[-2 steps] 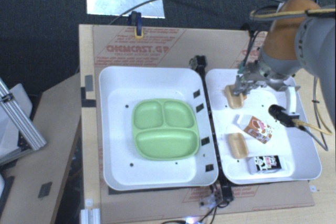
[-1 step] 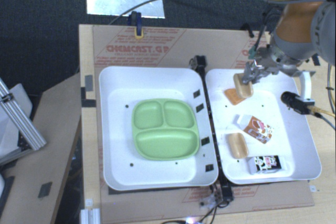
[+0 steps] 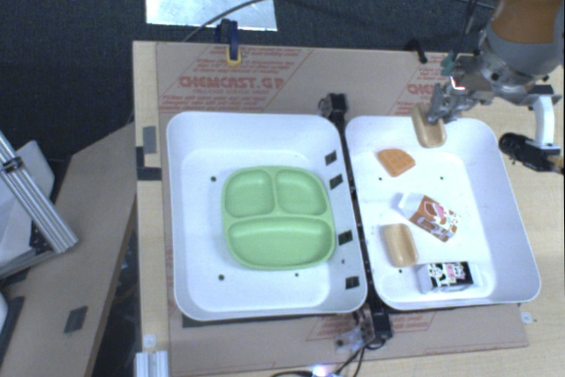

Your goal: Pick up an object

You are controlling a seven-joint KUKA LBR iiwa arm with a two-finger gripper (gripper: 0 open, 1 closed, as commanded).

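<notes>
A: What lies nearest the camera?

B: In the right bin [image 3: 508, 216], a small black and white packet [image 3: 446, 275] at the near edge. Just behind it is a tan bread roll [image 3: 398, 244], and beside that a white carton with a red picture [image 3: 428, 216].

A: And farther back?

B: An orange piece, maybe a toast slice [image 3: 396, 161], lies alone. At the far rim there is a pale tan block [image 3: 429, 132].

A: Where is the gripper?

B: The gripper [image 3: 438, 113] is over that far rim, and the tan block hangs between its fingers. The fingers are closed on the block's top.

A: And the left bin [image 3: 190, 190]?

B: It holds a green divided plate [image 3: 277, 217] with three compartments, in the middle.
</notes>
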